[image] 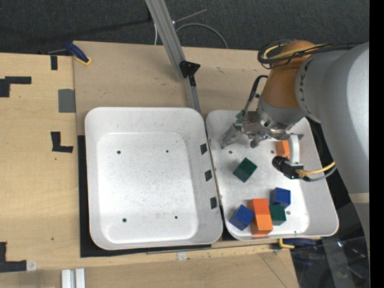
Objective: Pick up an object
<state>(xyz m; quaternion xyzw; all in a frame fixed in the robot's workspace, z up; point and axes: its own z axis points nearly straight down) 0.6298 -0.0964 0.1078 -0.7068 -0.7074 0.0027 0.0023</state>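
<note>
My gripper hangs over the upper part of the right bin, its fingers spread open with nothing between them. A dark green block lies on the bin floor just below the fingertips, apart from them. At the bin's lower end sit a blue block, an orange block, a second blue block and a small green block, packed close together. Another orange block peeks out beside the wrist, partly hidden by it.
The left bin stands next to the right one. A slanted metal pole crosses the bench behind the bins. The grey arm with its orange band fills the upper right. A yellow cable loops beside the wrist.
</note>
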